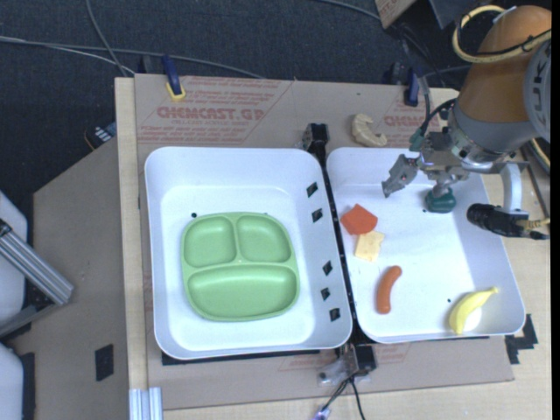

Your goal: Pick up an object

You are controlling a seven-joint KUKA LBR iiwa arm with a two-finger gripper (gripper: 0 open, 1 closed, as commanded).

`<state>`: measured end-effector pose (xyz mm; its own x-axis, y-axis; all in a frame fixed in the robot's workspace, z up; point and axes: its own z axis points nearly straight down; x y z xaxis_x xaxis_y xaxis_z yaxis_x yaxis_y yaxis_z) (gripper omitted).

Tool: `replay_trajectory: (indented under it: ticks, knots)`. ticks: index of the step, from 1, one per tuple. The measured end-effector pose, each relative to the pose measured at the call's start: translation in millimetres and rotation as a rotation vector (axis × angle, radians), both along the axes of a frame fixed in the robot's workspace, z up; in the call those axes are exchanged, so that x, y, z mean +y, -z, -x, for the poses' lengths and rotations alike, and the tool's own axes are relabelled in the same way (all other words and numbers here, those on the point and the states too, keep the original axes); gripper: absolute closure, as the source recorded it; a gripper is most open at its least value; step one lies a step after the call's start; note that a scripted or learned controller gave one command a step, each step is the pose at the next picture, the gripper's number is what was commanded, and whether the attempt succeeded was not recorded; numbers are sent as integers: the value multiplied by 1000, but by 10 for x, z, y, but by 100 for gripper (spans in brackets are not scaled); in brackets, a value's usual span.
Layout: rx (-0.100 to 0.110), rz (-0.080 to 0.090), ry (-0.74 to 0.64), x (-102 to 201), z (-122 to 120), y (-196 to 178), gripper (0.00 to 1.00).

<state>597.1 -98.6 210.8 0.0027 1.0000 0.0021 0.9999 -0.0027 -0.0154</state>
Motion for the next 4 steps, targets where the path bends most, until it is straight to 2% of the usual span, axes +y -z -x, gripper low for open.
replay_trajectory:
  ticks: [1,2,3,4]
  knots:
    - [-14,1,-3,1,-29,-75,0]
    - [-8,0,-2,-35,-27,551,0]
    - [-13,1,-2,-37,-128,1049,0]
    - [-19,-4,-4,-16,-167,1195,0]
